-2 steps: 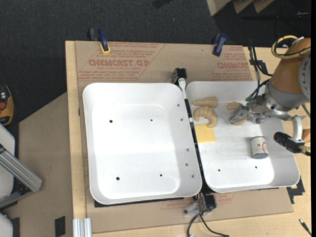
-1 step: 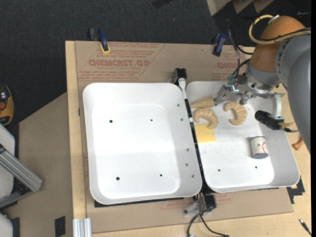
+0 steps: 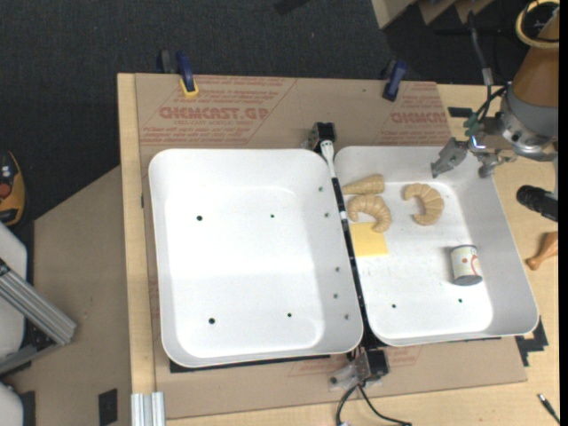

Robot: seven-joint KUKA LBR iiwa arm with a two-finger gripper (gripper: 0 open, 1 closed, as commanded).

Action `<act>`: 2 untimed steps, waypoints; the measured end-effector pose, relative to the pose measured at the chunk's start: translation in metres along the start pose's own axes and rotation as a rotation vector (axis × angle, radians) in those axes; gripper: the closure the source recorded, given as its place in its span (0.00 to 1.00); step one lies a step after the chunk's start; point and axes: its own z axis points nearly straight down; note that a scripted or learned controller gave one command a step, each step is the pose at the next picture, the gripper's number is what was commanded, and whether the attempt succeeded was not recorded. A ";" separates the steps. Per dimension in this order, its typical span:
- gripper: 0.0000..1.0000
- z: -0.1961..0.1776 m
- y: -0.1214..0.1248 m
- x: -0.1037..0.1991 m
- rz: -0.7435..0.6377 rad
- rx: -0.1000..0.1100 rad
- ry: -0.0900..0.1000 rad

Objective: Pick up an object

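Left bin: nothing in it for me. All candidates sit in the right bin.

Going left to right in that bin: a tan croissant-like piece at the far left, close to the divider; a second, curled one just near of it, the two touching or almost so; a yellow flat square just near of that, its far edge against or under the curled piece. Further right, a third croissant shape, apart from the others. Near right: a small grey can lying on its side, alone.

My gripper is at the far right corner of the right bin, over its rim, fingers spread apart, nothing between them. It's raised, not touching any object.

Progress: nothing picked yet. No grasp, no contact. Left to do: move in over a target, descend, close, lift. Nearest candidate looks like the third croissant shape, just near-left of my fingers; the can is also isolated, probably an easier clean grab than the clustered pieces by the divider.
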 end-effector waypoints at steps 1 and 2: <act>0.00 0.090 -0.004 -0.015 -0.003 0.013 0.013; 1.00 0.076 -0.003 -0.016 -0.006 0.009 0.006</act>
